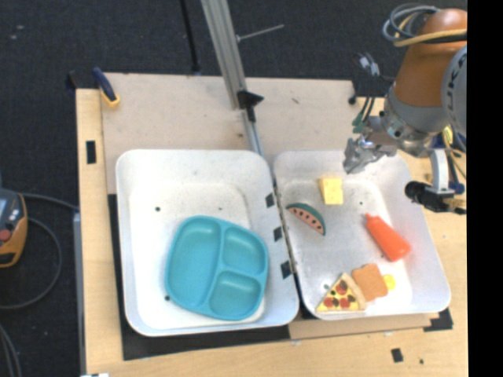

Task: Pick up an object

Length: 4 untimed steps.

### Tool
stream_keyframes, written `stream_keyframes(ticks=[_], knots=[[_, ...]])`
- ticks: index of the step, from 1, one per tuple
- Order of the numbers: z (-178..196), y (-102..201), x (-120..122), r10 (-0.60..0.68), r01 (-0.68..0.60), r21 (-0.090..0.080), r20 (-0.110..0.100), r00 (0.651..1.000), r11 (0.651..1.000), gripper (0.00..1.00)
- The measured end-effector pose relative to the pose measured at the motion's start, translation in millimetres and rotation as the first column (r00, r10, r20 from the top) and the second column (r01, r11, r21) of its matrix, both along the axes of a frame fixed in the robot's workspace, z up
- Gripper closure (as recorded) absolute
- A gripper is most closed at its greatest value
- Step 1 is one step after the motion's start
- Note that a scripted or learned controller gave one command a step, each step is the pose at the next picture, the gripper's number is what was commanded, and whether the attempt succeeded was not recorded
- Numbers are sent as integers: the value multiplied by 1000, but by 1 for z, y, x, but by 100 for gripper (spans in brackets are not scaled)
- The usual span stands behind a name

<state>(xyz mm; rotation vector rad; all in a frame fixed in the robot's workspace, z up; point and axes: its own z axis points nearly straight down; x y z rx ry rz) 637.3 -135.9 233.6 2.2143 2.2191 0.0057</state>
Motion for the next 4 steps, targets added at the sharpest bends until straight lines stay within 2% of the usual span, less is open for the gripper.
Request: stream_keyframes(ticks=[1,3,4], knots=[[-1,43,5,3,-3,2,-5,1000,1000,100],[18,153,1,6,-6,4,-6,1000,1000,100],[18,196,5,4,-4,3,-5,1000,1000,100]])
